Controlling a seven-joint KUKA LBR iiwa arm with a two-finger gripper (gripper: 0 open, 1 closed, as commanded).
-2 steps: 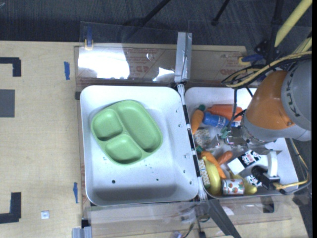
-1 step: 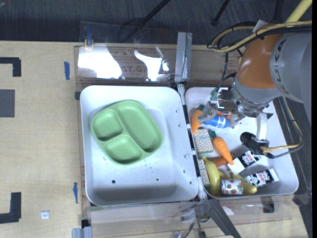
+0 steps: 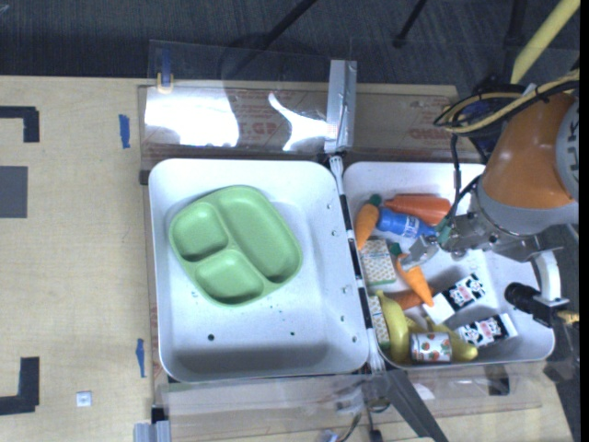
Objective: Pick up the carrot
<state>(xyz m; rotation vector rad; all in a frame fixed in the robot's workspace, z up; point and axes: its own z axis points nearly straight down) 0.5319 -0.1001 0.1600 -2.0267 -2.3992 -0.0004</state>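
Two carrots lie in the right bin (image 3: 534, 350). One carrot (image 3: 366, 224), with a green top, rests against the bin's left wall. A smaller carrot (image 3: 417, 283) lies tilted near the bin's middle. My gripper (image 3: 429, 247) reaches in from the right and hangs just above the upper end of the smaller carrot. The view does not settle whether it touches that carrot. A blue bottle (image 3: 405, 225) lies just left of the gripper.
The right bin also holds a long orange-red item (image 3: 419, 205), a patterned packet (image 3: 377, 265), a banana (image 3: 396, 325), a small can (image 3: 431, 346) and two cow-patterned boxes (image 3: 467, 291) (image 3: 488, 330). A green divided plate (image 3: 235, 244) sits in the left bin (image 3: 313, 339).
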